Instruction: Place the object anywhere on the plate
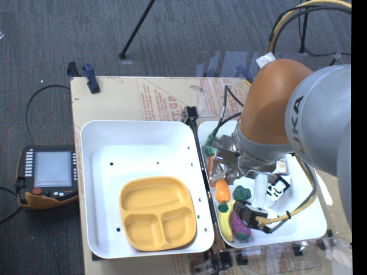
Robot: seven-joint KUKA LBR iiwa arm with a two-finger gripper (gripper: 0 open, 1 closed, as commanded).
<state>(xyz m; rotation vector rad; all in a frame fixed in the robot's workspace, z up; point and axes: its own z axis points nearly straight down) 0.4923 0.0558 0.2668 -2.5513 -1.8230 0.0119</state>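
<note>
the small toy foods, an orange piece (222, 192), a banana (225, 222) and a purple piece (240, 227), lie in the right bin (312, 225) under the arm (287, 113), probably light, hard and slippery, best pinched across their middles and carried to the yellow plate (157, 212) in the left bin (137, 139).

Glossy yellow plastic for the divided plate (159, 213), smooth white plastic for both bins (140, 136), matt printed cardboard under them (137, 99), satin grey metal on the arm (321, 119).
</note>
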